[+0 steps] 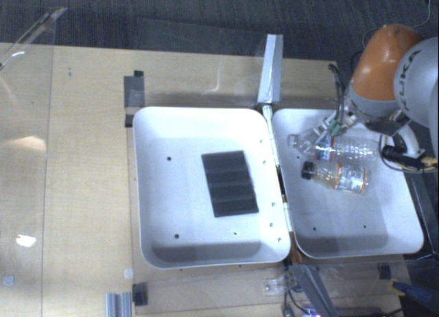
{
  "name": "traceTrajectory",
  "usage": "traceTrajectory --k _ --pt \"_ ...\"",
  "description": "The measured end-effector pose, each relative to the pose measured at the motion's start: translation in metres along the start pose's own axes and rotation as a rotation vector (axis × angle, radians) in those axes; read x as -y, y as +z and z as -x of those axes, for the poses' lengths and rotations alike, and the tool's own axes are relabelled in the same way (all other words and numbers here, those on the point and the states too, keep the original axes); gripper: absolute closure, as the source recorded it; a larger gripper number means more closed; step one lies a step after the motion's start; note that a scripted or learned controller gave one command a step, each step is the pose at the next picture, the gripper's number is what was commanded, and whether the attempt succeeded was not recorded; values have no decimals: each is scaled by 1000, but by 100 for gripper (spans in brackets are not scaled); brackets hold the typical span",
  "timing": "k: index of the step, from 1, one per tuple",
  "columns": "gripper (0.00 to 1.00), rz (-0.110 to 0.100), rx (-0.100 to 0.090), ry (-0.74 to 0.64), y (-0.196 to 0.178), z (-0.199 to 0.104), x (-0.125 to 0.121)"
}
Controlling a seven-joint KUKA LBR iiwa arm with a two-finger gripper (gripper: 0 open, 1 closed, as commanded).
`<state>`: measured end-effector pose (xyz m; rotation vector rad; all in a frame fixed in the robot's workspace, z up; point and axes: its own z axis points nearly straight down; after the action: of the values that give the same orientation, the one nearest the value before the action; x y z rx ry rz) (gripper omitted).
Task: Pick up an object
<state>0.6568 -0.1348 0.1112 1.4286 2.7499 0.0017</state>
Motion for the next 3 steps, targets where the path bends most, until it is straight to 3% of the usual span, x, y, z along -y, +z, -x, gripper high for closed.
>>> traceTrajectory --k 1,2,3 --pt "0 -8 -27 -40 19 -35 4" --pt "100 0 -23 -39 6 -34 0" --pt "100 8 -19 -38 -6 -34 -3"
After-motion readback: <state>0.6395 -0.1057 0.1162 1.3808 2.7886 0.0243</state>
